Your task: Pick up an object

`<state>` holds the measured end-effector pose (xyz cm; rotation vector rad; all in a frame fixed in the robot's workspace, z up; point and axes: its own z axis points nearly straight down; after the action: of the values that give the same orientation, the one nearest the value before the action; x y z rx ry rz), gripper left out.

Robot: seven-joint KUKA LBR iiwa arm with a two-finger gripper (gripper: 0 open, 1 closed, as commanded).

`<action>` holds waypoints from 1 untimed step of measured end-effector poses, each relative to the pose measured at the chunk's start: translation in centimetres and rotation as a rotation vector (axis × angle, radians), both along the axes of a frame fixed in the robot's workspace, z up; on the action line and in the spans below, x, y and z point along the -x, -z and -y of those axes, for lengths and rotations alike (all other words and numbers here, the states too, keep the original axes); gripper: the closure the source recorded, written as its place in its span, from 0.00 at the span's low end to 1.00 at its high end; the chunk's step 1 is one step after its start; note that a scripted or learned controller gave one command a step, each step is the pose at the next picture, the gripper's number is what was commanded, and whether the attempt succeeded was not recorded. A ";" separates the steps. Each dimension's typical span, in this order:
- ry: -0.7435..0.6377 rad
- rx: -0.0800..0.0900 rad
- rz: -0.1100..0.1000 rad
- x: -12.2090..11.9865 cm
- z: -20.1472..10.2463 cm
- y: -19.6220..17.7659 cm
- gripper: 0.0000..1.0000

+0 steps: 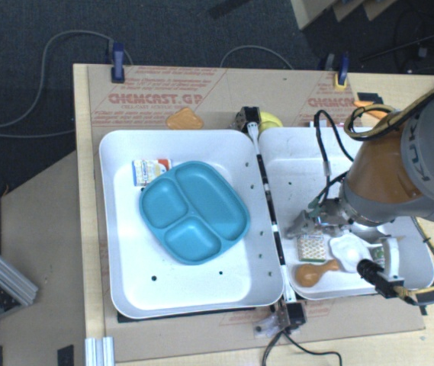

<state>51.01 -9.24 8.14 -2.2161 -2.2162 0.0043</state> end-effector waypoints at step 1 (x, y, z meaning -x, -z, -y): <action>0.001 0.004 0.008 -0.2 0.1 -1.3 1.00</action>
<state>51.23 -9.39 9.44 -2.2234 -2.2205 -0.0006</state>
